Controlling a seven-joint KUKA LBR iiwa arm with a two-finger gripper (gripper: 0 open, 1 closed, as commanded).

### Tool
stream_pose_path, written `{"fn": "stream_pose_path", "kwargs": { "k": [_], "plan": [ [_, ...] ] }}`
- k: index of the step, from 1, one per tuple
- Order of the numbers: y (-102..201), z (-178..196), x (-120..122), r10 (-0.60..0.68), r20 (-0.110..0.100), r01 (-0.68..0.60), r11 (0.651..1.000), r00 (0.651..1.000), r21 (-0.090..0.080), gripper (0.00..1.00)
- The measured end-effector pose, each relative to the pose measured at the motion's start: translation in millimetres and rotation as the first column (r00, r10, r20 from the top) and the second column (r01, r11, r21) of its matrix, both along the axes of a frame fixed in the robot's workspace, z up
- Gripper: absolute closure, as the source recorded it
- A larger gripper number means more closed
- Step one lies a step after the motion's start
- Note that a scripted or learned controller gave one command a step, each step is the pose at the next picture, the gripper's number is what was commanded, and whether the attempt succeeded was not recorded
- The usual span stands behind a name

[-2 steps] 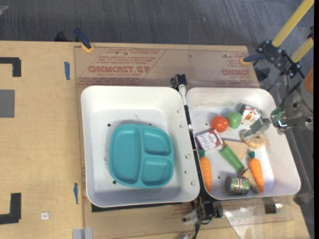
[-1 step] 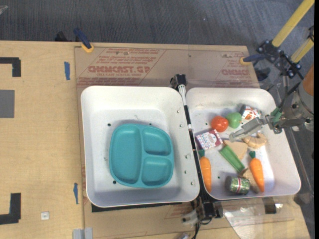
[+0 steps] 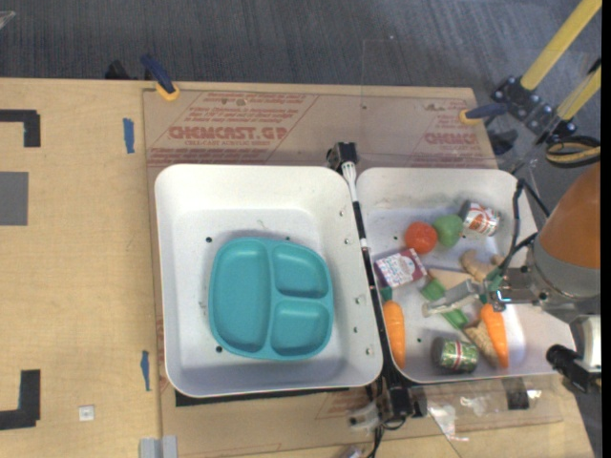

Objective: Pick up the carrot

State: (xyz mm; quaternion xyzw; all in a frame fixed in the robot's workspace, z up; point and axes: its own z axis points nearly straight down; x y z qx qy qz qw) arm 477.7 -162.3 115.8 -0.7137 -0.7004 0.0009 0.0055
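Note:
Two orange carrots lie in the right bin (image 3: 382, 194). One carrot (image 3: 495, 336) is near the bin's front right, pointing toward the front edge. The other carrot (image 3: 393, 330) lies along the bin's left wall. My gripper (image 3: 494, 292) hangs low in the right bin, just above the top end of the right-hand carrot. The grey arm with its orange band (image 3: 578, 227) comes in from the right. The view does not show a carrot lifted off the bin floor.
The right bin also holds a red tomato (image 3: 420, 237), a green fruit (image 3: 449, 229), a small can (image 3: 480, 219), a purple box (image 3: 399, 269), a green can (image 3: 455, 354) and green scraps (image 3: 436, 292). A teal divided plate (image 3: 271, 297) sits in the left bin (image 3: 181, 256).

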Motion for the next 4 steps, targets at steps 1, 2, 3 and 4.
{"fn": "stream_pose_path", "kwargs": {
  "k": [1, 2, 3, 4],
  "plan": [
    [2, -29, 12, -0.197, 0.007, 0.196, 0.980, 0.980, 0.035, 0.00],
    [-5, -20, 11, -0.201, 0.014, 0.200, 0.980, 0.980, 0.015, 1.00],
    [54, 25, 5, -0.184, 0.012, 0.184, 0.983, 0.983, -0.005, 1.00],
    [-29, -28, 65, -0.053, 0.017, 0.053, 0.999, 0.998, -0.006, 1.00]
  ]
}}
